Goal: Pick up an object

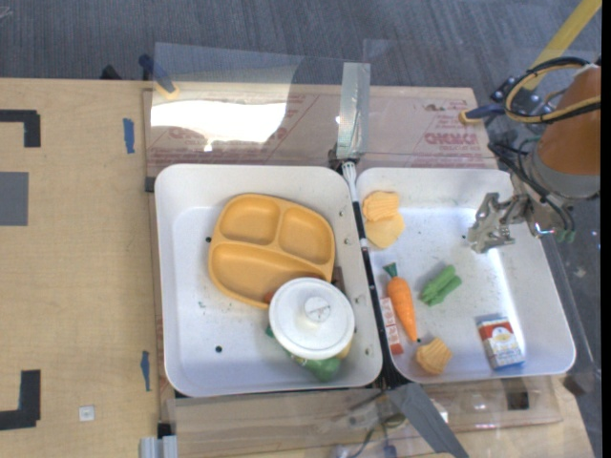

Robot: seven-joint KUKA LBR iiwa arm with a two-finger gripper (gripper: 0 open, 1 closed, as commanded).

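Camera view: no object picked yet. Nearest candidate is the green toy (440, 284), lying on the floor of the right bin (558, 313), below and a little left of the jaws (489, 229), near but apart. Further left and lower from the jaws: the carrot (402, 303), with a red-and-white packet (388, 324) just beside it on its far side, against the bin's left wall. Small yellow piece (433, 356) sits lower still, near the front rim. Pale yellow shell-like toy (383, 218) is left of the jaws at about their height. Small carton (500, 342) is straight down from the jaws, toward the front.

Jaws hang in the upper right part of the right bin, nothing between them; open width cannot be told, metal too small and blurred.

Well off to the left, the left bin (177, 284) holds an orange divided plate (272, 246) and a white lidded bowl (312, 315) overlapping the plate's front edge, something green under it.

Step, as I judge: approach, pre-grasp. Next move calls for centring over one item, probably the green toy, then descending with the jaws spread across its narrow side.
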